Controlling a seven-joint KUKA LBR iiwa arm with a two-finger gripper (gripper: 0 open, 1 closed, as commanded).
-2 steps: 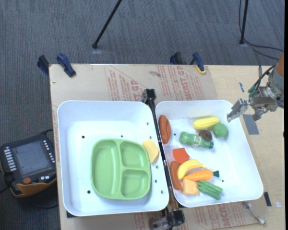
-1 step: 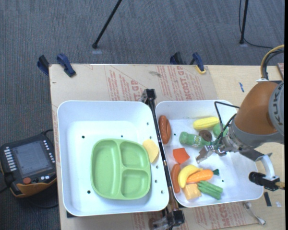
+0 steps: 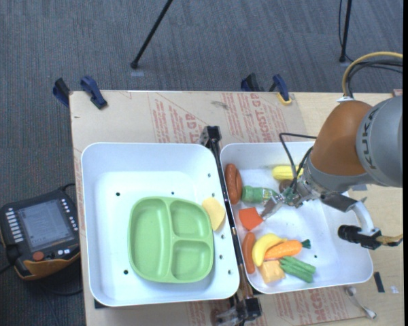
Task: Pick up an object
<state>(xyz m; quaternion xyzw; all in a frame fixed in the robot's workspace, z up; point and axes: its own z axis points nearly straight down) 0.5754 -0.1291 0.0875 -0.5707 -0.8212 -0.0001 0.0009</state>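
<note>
My jaws (image 3: pixel 270 206): low inside the right-hand shallow white bin (image 3: pixel 353 267), reaching in from the right; how far apart they stand I cannot tell, and nothing shows between them.
Nearest thing: the small green plastic bottle-shaped toy (image 3: pixel 256 194), lying just beside my jaws on their upper left, possibly touching; I cannot tell which.
Below my jaws: the orange-red plastic block (image 3: pixel 249 218), just beside the tips.
Left of my jaws: the reddish-brown toy sausage (image 3: pixel 233 182), up against the bin's left wall.
Above right of my jaws: the yellow toy piece (image 3: pixel 283 173), partly hidden behind my wrist.
Further below: the yellow toy banana (image 3: pixel 264 246), the orange toy carrot (image 3: pixel 283 250), the dark green ridged toy vegetable (image 3: pixel 298 269), the pale orange cube (image 3: pixel 272 272) and a long orange-red toy (image 3: pixel 249 252), crowded together, several touching.
Far left of my jaws: the left white bin (image 3: pixel 102 175) with a light green divided plastic tray (image 3: pixel 171 239) and a pale yellow toy wedge (image 3: pixel 215 213) at its right edge.
Under both bins: the table (image 3: pixel 156 117).
</note>
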